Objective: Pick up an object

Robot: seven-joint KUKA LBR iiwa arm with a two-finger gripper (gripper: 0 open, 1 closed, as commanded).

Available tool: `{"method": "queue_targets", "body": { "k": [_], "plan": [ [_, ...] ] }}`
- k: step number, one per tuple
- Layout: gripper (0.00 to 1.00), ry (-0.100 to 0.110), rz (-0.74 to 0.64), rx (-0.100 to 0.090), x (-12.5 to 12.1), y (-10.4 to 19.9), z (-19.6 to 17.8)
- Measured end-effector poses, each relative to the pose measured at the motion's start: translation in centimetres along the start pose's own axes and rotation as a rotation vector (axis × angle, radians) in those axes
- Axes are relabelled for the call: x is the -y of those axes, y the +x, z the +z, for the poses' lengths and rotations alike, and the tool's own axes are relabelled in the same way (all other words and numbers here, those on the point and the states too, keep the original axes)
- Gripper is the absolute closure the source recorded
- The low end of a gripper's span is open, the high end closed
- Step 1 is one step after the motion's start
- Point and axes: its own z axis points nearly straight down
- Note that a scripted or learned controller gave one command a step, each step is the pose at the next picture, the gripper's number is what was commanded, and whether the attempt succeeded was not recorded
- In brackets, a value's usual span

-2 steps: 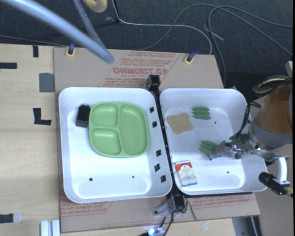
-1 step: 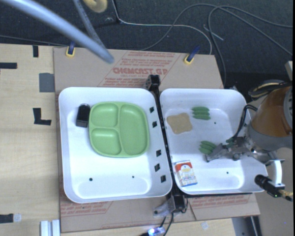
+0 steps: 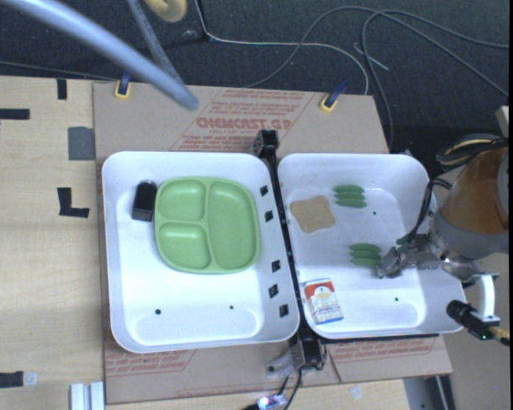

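Gripper (image 3: 390, 263) is seen low in the right bin (image 3: 410, 171), just right of a small green piece (image 3: 363, 252) — touching it or nearly so. Whether it is wide, narrow or clamped on anything cannot be told; the tip is too small and blurred. Nothing is plainly shown between its parts, so no hold is claimed.

The green piece is taken as the likely target, being nearest. Relative to it: a second green piece (image 3: 350, 196) lies further up the bin, a tan flat piece (image 3: 312, 213) up and to the left, a small red-and-white carton (image 3: 322, 301) below and to the left. Across the divider, the left bin (image 3: 120, 229) carries a green sectioned plate (image 3: 208, 225) w/ a dark block (image 3: 144, 201) at its left edge.

Handling, as a judgement: the green piece looks light, prob. plastic or rubbery, low and elongated — could be nudged aside rather than caught. It should be taken across its short width, approx. mid-length, w/ a straight descent. The carton would be light too, but thin and lying flat.
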Motion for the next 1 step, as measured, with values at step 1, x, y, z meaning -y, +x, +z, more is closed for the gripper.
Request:
{"method": "queue_targets", "body": {
  "k": [1],
  "plan": [
    [1.00, 0.001, -0.001, -0.003, 0.79, 0.52, -5.18]
  ]
}}
